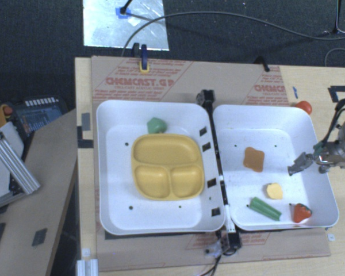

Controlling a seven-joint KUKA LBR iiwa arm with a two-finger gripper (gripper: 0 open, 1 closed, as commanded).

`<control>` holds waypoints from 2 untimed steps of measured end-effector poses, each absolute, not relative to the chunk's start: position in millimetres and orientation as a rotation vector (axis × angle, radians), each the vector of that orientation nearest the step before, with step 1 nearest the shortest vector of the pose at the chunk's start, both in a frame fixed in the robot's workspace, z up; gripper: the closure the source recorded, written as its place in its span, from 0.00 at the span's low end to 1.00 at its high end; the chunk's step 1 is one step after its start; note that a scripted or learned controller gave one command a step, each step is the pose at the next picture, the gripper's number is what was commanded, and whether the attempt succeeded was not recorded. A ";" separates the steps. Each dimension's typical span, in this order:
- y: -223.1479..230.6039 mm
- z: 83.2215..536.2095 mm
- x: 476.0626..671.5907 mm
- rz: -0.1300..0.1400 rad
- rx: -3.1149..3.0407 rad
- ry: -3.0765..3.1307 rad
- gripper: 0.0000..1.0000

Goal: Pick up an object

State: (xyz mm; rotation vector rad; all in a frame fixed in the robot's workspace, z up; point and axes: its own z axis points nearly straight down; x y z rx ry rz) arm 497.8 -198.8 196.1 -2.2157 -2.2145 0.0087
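The right bin (276, 117) holds a brown flat piece (253, 158), a small yellow chunk (274, 191), a long green pod (264, 209) and a red piece with a green top (301, 213). My gripper (294, 167) reaches in from the right edge and hovers over the bin's right side, to the right of the brown piece and above the yellow chunk. Nothing shows in its grasp. In the left bin (112, 154) a yellow divided plate (165, 165) lies in the middle, with a small green object (156, 125) just behind it.
A red-orange ball (303, 106) sits on the bench just outside the right bin's far right corner. A black divider strip (214, 160) runs between the bins. Cables cross the dark floor behind, and a metal plate (123, 15) lies there.
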 end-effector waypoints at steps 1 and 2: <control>-198.2 201.9 500.9 -0.001 -2.218 -2.226 0.00; -201.3 159.7 502.1 0.001 -2.219 -2.222 0.00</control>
